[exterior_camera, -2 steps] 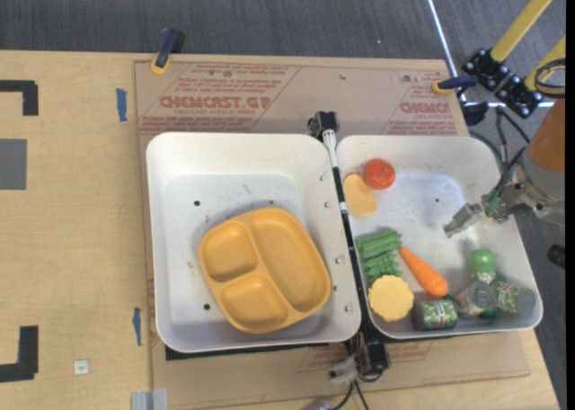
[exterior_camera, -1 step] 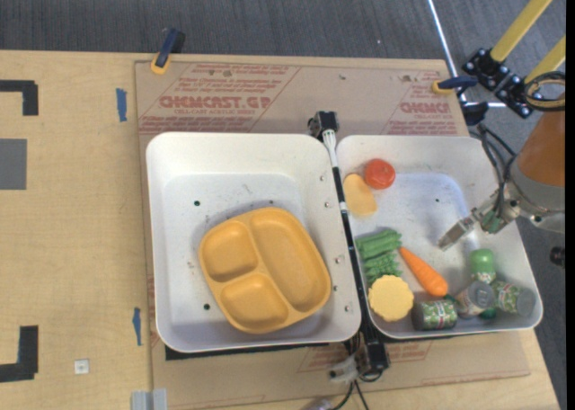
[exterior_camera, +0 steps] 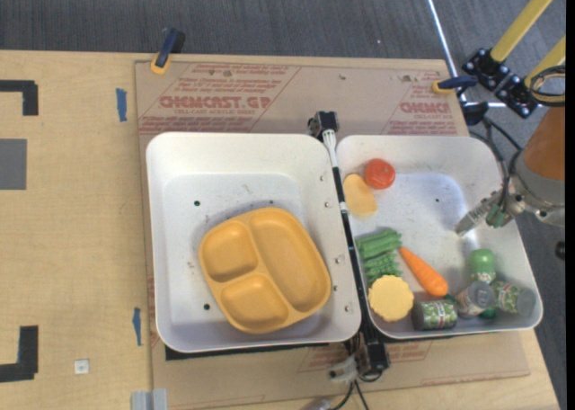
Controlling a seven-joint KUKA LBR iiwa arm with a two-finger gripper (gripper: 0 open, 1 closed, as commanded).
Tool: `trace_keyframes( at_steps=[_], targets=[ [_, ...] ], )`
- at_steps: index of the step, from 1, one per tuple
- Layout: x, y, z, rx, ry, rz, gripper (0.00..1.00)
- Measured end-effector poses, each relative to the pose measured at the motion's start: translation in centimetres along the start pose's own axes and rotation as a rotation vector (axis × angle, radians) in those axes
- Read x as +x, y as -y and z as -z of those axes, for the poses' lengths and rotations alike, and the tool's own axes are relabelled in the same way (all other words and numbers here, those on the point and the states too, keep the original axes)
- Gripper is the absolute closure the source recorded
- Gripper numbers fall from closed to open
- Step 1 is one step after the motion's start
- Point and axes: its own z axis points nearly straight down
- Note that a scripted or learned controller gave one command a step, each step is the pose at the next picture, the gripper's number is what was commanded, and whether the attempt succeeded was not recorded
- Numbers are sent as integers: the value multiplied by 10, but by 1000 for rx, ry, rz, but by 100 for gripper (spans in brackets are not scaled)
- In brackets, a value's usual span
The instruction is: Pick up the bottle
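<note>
Just below the hand [exterior_camera: 473, 219] lies the bottle [exterior_camera: 482, 265].

Table [exterior_camera: 63, 219]: tan surface with a brown cardboard sheet [exterior_camera: 269, 98] printed in red, carrying two shallow white bins side by side.

Left bin [exterior_camera: 171, 174], centre of the frame: one yellow three-compartment tray [exterior_camera: 263, 267], lying flat.

Right bin [exterior_camera: 449, 188], right of centre: red tomato [exterior_camera: 379, 173] at upper left; pale yellow piece [exterior_camera: 359, 194] just below it; green bean pods [exterior_camera: 379, 252]; orange carrot [exterior_camera: 423, 271], slanted; round yellow ridged piece [exterior_camera: 391, 298]; green can [exterior_camera: 436, 313] on its side at the lower edge; green-capped bottle [exterior_camera: 486, 280] at lower right.

Gripper [exterior_camera: 474, 219]: at the right bin's right side, above the bottle and apart from it; the arm [exterior_camera: 548, 165] enters from the frame's right edge.
</note>
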Motion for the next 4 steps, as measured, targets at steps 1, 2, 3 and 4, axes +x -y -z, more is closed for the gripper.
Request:
trace_keyframes(
  at_steps=[1,2,3,4],
  targets=[
    [36,-44,36,10,-14,22,100],
    [4,-31,-6,8,-17,354,100],
    [-31,-81,-13,4,-12,539,100],
    [-47,-89,-14,0,-12,868,100]
  ],
)
